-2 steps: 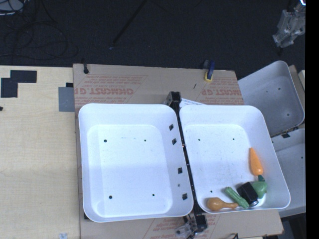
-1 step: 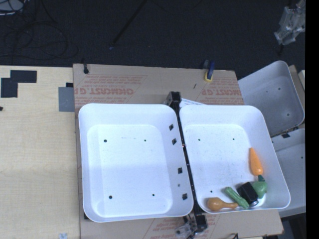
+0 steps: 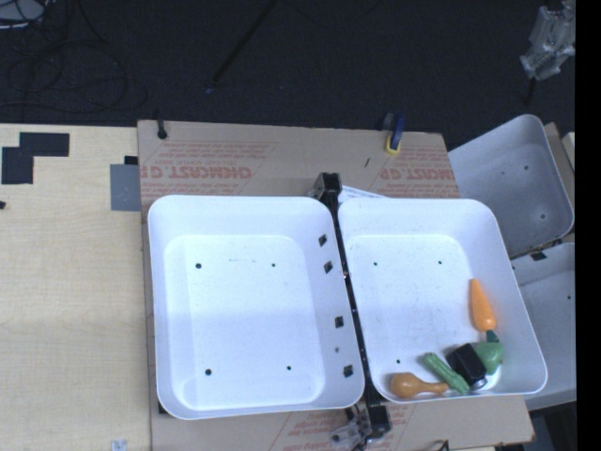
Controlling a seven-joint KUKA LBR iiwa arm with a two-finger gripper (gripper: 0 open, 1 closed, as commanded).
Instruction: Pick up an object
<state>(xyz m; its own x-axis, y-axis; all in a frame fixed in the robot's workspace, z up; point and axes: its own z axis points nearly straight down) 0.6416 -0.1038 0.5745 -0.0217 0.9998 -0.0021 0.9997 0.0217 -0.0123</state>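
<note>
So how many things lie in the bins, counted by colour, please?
Orange: 2, the carrot-shaped piece and the pear-shaped piece
Green: 2, the stick and the rounded piece
Black: 1, the block
Total: 5, all in the right bin

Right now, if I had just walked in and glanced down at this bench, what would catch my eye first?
Two shallow white plastic bins sit side by side on a cardboard sheet; the left bin is bare white. In the right bin a bright huddle fills the near right corner: an orange carrot-shaped toy, a small black block, green plastic pieces and an orange-yellow gourd-shaped toy.
</note>
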